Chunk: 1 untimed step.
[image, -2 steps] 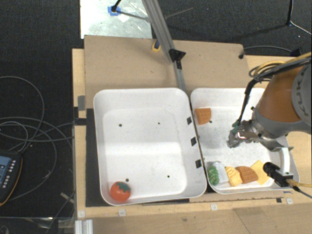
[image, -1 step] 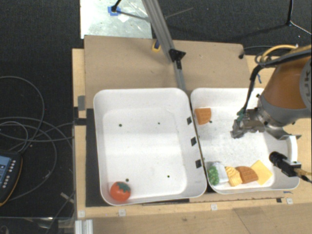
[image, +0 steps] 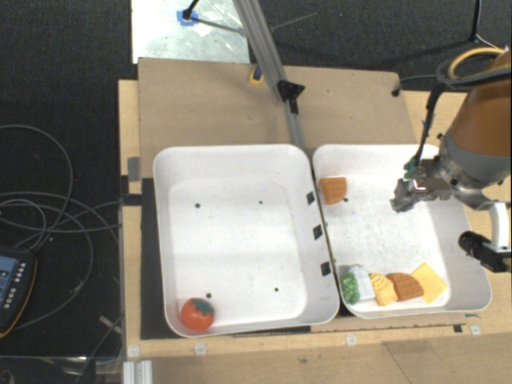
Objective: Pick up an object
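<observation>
Worktop (image: 200, 102) of brown board carrying two shallow white bins side by side, seen from above at a slant. Left bin (image: 232, 157): one red tomato-like ball (image: 197, 314) in its near left corner. Right bin (image: 376, 154): an orange block (image: 334, 190) close to the far left corner, beside the wall shared with the left bin, and a row of four pieces along the near edge, namely a green-and-white piece (image: 354, 284), a yellow ridged piece (image: 383, 289), a brown piece (image: 405, 286) and a yellow wedge (image: 430, 282), touching or overlapping one another.

Arm entering from the right edge, orange band above the wrist; hand (image: 406, 196) poised over the right half of the right bin, above bare floor, well apart from the orange block and from the near row. Nothing is seen between its fingers; whether they are released or clenched cannot be told at this scale.

Step in hand, as judged: choosing and approaching a target. The orange block is probably the better candidate, since it lies alone with free space on three sides. A sound approach would centre the hand over it, descend vertically, and close across its narrower faces, keeping clear of the bin wall. The crowded near row risks a pinch on two pieces at once.
</observation>
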Available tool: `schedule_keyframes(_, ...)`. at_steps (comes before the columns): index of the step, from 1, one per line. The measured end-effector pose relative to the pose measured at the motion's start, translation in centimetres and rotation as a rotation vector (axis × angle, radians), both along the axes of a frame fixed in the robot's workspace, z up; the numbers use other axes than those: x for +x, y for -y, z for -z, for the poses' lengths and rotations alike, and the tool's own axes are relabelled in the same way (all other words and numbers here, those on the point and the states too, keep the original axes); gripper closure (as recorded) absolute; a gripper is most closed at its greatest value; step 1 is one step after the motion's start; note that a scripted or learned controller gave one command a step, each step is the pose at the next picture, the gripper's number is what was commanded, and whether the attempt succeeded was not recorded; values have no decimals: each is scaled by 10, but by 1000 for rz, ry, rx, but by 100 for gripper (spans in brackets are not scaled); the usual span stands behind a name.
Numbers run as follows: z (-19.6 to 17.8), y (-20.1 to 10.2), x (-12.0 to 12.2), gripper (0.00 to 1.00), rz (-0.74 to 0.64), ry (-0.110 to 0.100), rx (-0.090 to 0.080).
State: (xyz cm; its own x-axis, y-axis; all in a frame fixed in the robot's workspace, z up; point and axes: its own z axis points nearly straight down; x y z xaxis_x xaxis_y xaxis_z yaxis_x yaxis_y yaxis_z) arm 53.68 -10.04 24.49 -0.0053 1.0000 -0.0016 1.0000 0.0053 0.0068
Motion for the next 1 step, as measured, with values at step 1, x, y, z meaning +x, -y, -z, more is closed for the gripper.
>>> schedule_keyframes(1,12,-54,14,100,-5,-5,4)
